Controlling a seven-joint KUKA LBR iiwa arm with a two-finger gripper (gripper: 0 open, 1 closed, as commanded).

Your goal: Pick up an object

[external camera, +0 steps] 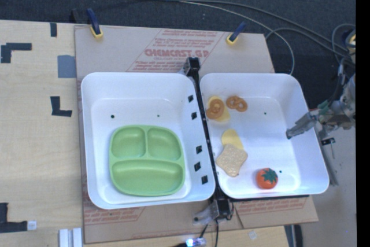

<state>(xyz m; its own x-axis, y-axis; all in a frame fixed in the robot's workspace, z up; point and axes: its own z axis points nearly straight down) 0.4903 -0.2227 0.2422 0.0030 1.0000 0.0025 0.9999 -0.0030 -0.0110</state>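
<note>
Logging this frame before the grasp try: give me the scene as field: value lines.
left bin: holds a green divided plate
right bin: holds five food items
pretzels: two, one near the divider, one just right of it
yellow piece: mid-bin, touching the cracker
cracker: below the yellow piece
tomato: near the front wall, apart from the rest
gripper: at the right bin's right rim, holding nothing visible

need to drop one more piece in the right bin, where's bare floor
Bare floor lies in the right bin along its right half, between the pretzel and the tomato. The pincer sits at that edge. Crowded by the divider: pretzels, cheese slice, cracker.
</note>
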